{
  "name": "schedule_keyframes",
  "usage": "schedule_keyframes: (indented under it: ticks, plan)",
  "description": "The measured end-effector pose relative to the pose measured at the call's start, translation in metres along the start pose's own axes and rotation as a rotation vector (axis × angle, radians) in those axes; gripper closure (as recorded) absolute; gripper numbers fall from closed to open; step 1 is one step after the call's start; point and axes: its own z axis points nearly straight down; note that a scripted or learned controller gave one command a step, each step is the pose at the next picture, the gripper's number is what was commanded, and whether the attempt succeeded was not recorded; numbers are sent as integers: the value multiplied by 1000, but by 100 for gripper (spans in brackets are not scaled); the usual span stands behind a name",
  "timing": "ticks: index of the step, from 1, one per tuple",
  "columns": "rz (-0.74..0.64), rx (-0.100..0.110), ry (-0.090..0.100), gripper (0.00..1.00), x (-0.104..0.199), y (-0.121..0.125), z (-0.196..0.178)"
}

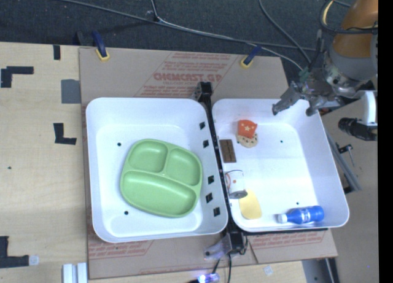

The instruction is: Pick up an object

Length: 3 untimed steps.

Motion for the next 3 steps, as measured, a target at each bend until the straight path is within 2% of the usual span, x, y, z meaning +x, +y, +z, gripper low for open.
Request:
schedule_keyframes:
  ticks: [1, 2, 3]
  plan:
    - [-3, -12, -2, 0, 0, 2, -8]
    - [-4, -7, -2, 0, 10, 7, 49]
    - [-3, -7, -3, 0, 3, 11, 109]
